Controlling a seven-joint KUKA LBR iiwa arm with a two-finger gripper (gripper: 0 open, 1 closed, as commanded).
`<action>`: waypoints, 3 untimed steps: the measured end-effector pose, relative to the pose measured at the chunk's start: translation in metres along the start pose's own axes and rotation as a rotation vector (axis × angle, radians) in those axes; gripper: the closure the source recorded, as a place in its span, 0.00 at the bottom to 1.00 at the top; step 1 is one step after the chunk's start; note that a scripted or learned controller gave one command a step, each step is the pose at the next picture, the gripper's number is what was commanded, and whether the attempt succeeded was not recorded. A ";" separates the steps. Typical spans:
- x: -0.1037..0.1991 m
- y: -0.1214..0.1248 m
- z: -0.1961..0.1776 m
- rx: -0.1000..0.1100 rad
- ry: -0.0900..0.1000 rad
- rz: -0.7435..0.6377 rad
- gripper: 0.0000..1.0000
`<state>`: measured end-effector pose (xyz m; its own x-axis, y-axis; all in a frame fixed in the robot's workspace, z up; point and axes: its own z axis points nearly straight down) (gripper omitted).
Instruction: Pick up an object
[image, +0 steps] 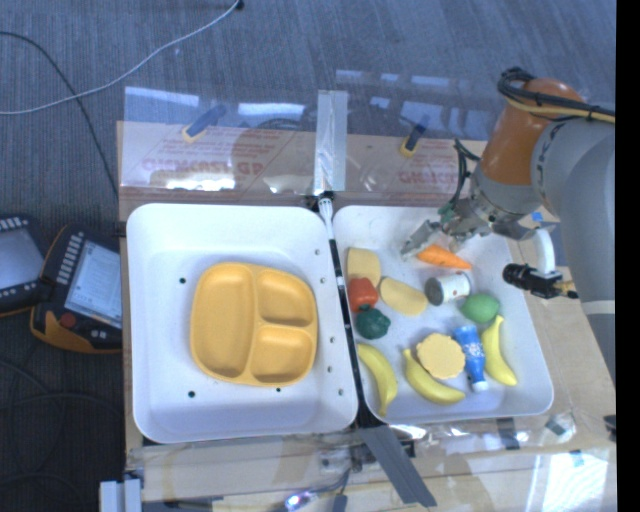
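Your gripper (436, 236) sits w/ fingers spread apart, nothing between them; the toy carrot (443, 257) lies just below it in the right bin (540, 400). Prob. light, stiff, slick plastic, so grab across the thick middle, not the tapered tip.

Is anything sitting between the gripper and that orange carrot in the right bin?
Nothing visible stands between them. The gripper hangs at the far side of the right bin, and the carrot lies just beside and below it on the bin floor. The small can and green ball lie on the carrot's near side, away from the gripper.
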<state>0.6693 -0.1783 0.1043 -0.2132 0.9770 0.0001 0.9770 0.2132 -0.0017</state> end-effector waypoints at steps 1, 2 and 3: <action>0.001 -0.022 0.017 -0.011 0.001 0.194 0.00; -0.018 -0.025 -0.021 0.003 -0.002 0.106 0.00; 0.000 -0.058 0.014 -0.015 -0.008 -0.072 0.00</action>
<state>0.6124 -0.1903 0.0904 -0.2825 0.9592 -0.0083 0.9592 0.2825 0.0126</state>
